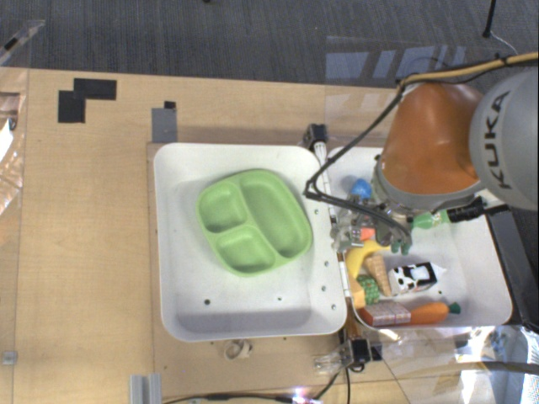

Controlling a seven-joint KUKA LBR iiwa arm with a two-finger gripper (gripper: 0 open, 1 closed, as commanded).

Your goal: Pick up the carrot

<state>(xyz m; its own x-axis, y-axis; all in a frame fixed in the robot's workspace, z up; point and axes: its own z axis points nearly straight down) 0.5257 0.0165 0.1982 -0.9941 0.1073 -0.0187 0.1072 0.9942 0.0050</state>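
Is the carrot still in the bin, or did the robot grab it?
In the bin. The carrot lies flat near the right bin's front edge, untouched.

A robotics lab: KUKA arm, wooden bench, white bins, cables

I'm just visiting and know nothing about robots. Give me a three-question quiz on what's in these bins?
1. True or false: the green plate lies in the left bin.
2. The carrot lies A) on the plate, B) near the right bin's front edge, C) outside both bins.
3. What black-and-white toy lies just behind the carrot?

Key: 1 true. 2 B. 3 the toy cow.
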